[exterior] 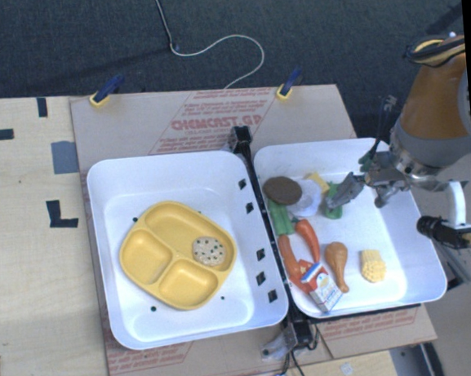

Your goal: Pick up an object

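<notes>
My gripper [364, 195] hangs over the middle of the right bin [412, 241], reaching in from the right. Its two grey fingers stand apart, with bare bin floor between them, so it is open and holds nothing. The left fingertip is right beside a small green object [332, 211]; I cannot tell if they touch. Nearby lie a brown round patty [282, 190], a yellow piece [317, 182], an orange carrot [307, 236], a chicken drumstick [337, 263], a corn cob [373, 266] and a small carton [319, 282].
The left bin [124, 316] holds a yellow divided plate [164, 259] with a cookie [208, 249] in one compartment. A green vegetable [280, 218] and an orange strip [289, 260] lie along the right bin's left wall. A black divider separates the bins.
</notes>
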`<control>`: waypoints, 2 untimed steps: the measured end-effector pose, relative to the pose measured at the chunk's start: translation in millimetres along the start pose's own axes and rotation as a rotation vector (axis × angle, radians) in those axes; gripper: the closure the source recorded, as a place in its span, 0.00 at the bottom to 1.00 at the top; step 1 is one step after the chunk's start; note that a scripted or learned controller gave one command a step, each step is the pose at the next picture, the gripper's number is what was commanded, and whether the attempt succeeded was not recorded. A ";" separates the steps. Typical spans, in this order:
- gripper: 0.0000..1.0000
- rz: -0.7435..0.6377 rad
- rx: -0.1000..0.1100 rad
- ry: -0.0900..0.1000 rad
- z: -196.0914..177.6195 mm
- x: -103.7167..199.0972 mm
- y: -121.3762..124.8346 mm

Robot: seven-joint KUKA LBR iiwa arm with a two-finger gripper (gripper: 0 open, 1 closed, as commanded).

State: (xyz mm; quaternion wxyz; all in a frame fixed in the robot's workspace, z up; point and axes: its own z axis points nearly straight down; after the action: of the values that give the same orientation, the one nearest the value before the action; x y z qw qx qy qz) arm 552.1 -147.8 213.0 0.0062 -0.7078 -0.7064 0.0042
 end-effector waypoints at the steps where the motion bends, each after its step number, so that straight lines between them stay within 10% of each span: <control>1: 0.00 -0.003 -0.013 -0.002 -7.0 0.2 2.7; 2: 0.00 -0.002 -0.008 -0.002 54.8 -6.3 1.5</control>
State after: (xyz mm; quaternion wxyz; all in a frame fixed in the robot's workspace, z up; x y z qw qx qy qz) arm 552.7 -154.0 158.1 0.0026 -0.7069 -0.7073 0.0024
